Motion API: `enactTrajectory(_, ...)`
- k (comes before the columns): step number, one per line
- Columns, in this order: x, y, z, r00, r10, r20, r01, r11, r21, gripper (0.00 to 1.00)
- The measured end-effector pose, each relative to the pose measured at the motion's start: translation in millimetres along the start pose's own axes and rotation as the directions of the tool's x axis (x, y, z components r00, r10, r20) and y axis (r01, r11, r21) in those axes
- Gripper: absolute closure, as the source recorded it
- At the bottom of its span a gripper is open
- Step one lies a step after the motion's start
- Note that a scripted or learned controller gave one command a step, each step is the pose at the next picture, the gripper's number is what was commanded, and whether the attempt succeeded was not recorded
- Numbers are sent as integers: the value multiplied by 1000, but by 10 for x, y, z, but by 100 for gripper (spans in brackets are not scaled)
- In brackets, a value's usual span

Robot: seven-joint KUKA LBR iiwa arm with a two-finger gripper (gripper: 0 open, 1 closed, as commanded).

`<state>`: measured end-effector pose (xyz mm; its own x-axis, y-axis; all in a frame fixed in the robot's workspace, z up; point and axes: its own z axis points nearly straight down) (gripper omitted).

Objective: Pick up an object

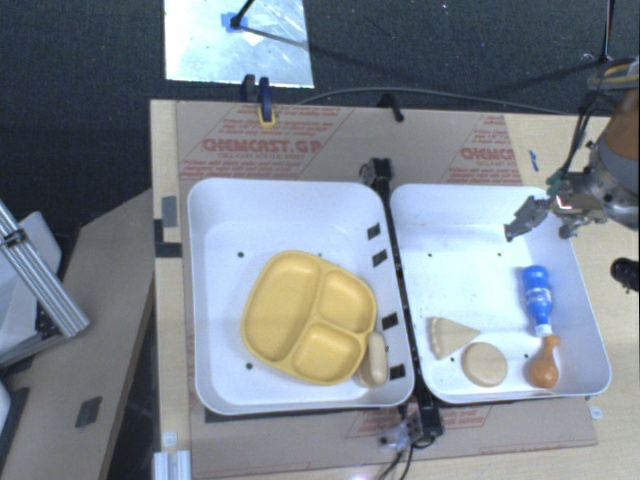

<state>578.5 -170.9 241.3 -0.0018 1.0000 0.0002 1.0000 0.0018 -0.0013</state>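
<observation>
In the right bin (470, 228) lie a blue bottle with a white cap (536, 296), a brown pear-shaped piece (543, 363), a round tan biscuit (485, 363) and a pale wedge (452, 333). My gripper (545, 218) hangs over the bin's upper right part, above and apart from the blue bottle. Its fingers stand spread, with nothing between them. A yellow divided plate (308, 316) sits in the left bin (270, 213), with a small beige roll (374, 358) against its lower right rim.
A black divider with clips (392, 268) runs between the two bins. The arm comes in from the right edge. Cardboard under the bins carries red lettering, and a clamp (262, 98) sits at its far edge. A metal frame (40, 278) stands at the left.
</observation>
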Motion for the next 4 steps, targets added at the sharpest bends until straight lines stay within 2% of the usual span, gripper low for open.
enactTrajectory(1,-14,-1,418,1000,0,0,0,1000,0,0)
enactTrajectory(2,-22,-15,1047,1000,0,-1,0,1000,2,0)
enactTrajectory(3,-30,-1,906,1000,0,1,0,1000,-4,100)
enactTrajectory(4,-45,29,470,1000,-1,2,1,1000,-7,100)
